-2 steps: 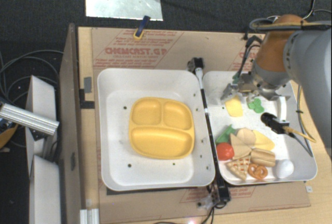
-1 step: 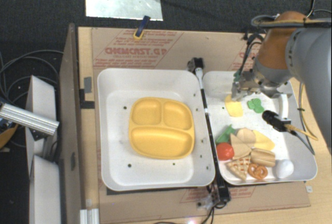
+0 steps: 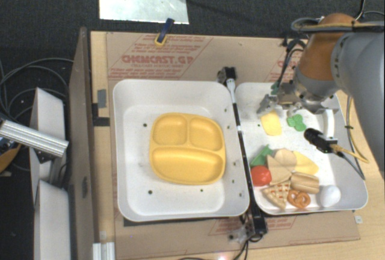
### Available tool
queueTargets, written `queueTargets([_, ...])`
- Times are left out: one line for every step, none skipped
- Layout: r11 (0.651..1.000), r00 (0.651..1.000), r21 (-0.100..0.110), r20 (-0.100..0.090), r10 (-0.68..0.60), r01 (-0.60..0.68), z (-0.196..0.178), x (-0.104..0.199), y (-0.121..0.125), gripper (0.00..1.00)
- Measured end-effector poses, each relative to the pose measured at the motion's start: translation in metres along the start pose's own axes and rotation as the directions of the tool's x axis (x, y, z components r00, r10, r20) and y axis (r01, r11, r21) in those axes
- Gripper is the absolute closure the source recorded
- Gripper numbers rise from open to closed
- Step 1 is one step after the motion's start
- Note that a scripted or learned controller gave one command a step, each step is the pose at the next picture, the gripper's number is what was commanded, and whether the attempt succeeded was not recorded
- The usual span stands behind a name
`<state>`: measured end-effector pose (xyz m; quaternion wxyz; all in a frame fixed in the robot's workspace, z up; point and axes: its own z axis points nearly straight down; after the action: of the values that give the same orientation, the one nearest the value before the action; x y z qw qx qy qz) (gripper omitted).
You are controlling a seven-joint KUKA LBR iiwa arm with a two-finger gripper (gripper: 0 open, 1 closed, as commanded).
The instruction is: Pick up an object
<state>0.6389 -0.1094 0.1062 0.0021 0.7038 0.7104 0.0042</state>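
My gripper (image 3: 278, 109) hangs over the far part of the right bin (image 3: 355, 192), its fingers open with nothing between them. Just in front of and below it lies a pale yellow toy food piece (image 3: 272, 125). A small green piece (image 3: 296, 122) sits to the right of that. Nearer the front lie a red tomato (image 3: 260, 176), a green leaf (image 3: 261, 156), tan slices (image 3: 283, 162), a yellow wedge (image 3: 308, 164), a brown bun (image 3: 304, 182), a pretzel (image 3: 298, 198), a waffle-like wedge (image 3: 277, 194) and a white egg (image 3: 329, 195).
The left bin (image 3: 132, 132) holds a yellow divided plate (image 3: 185, 148). A black divider rail (image 3: 238, 132) runs between the bins. The arm's grey and orange body (image 3: 337, 54) looms over the right bin's far right corner.
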Motion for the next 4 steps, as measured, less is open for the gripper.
queueTargets([1.0, 1.0, 0.004, 0.002, 0.009, -0.009, 0.022, -0.023, 0.01, 0.0])
queueTargets([1.0, 1.0, 0.008, 0.002, 0.002, -0.002, 0.022, 0.017, 0.007, 0.0])
queueTargets([1.0, 1.0, 0.004, 0.002, 0.002, -0.002, 0.01, 0.016, 0.008, 1.0])
queueTargets([1.0, 1.0, 0.004, 0.002, 0.002, -0.002, 0.011, 0.016, 0.008, 0.0])
